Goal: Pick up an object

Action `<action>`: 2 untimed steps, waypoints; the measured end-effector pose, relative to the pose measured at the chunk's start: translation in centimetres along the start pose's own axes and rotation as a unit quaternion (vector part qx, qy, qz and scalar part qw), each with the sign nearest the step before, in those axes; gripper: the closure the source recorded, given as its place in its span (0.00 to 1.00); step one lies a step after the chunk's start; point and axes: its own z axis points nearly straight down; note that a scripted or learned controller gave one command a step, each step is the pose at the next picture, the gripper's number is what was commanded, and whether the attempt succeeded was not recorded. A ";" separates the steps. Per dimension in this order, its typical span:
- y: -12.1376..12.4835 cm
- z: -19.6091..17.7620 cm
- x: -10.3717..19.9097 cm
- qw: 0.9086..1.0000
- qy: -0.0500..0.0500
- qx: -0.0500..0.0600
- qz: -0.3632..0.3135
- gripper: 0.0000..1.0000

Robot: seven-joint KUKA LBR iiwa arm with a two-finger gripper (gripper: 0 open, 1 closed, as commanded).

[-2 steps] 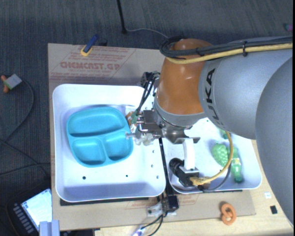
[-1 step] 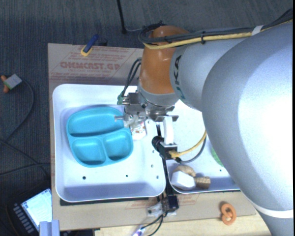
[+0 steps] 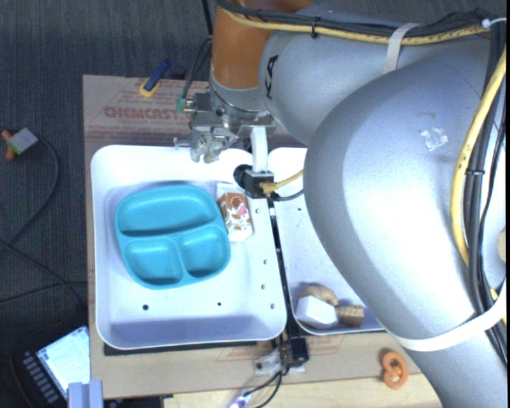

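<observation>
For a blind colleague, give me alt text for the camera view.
A grey arm reaches from the right, its gripper over the left bin's far edge. That bin holds a blue tray and a small packet; the right bin holds a pale object.

blue tray [image 3: 172, 232] crowds the left bin [image 3: 102, 228]; its front floor lies open.

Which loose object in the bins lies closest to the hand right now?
The small brown-and-white object beside the blue divided tray, just below the hand. The other pieces sit far off in the right bin's near corner.
</observation>
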 end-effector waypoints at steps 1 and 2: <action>-11.5 -0.2 7.4 1.000 0.001 0.002 -0.001 1.00; -6.9 7.7 8.0 1.000 0.000 0.002 0.001 1.00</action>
